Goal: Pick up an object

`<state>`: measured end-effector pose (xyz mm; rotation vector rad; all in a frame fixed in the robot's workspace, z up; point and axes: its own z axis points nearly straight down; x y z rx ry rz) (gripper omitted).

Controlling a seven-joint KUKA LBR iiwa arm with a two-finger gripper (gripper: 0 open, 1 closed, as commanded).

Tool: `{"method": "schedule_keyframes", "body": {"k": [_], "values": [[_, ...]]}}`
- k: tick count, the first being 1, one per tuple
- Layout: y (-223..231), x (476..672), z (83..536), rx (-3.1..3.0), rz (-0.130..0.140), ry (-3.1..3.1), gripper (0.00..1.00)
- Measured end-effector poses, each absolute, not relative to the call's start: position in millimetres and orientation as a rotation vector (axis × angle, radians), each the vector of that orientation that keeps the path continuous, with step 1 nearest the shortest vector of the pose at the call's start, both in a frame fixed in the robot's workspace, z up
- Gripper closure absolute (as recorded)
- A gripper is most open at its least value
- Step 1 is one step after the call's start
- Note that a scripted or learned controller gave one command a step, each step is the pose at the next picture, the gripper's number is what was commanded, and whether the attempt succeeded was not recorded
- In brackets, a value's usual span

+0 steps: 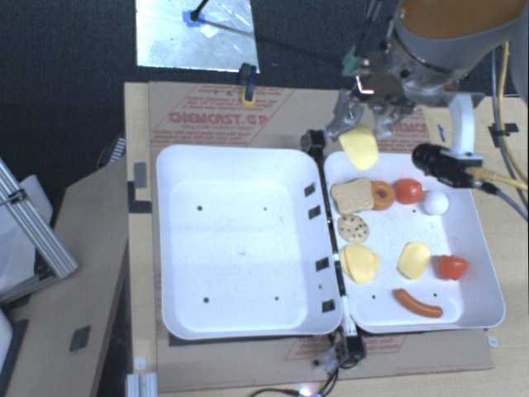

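My gripper [362, 129] hangs over the back left corner of the right bin [483, 292]. A pale yellow wedge [360, 150] sits between its two fingers [338, 125], lifted above the bin floor, and the gripper is shut on it. In the bin below lie a bread slice [352, 195], a brown ring [383, 194], a red tomato [407, 191], a white egg [436, 203], a dotted cookie [353, 228], two more yellow pieces [360, 263] [414, 260], a red piece [451, 266] and a sausage [417, 303].
The left bin [178, 164] lies beside the right one, joined by a black-clipped divider [329, 238]. A black fitting with cables [446, 165] juts over the right bin's back edge. A foil sheet [197, 23] lies behind the bench.
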<state>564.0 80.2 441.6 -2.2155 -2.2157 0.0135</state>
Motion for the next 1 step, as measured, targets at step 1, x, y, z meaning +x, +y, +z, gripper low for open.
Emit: {"method": "schedule_keyframes", "body": {"k": [1], "values": [[122.1, 488.2, 391.3, -2.209, 0.008, -2.227, 1.0]]}}
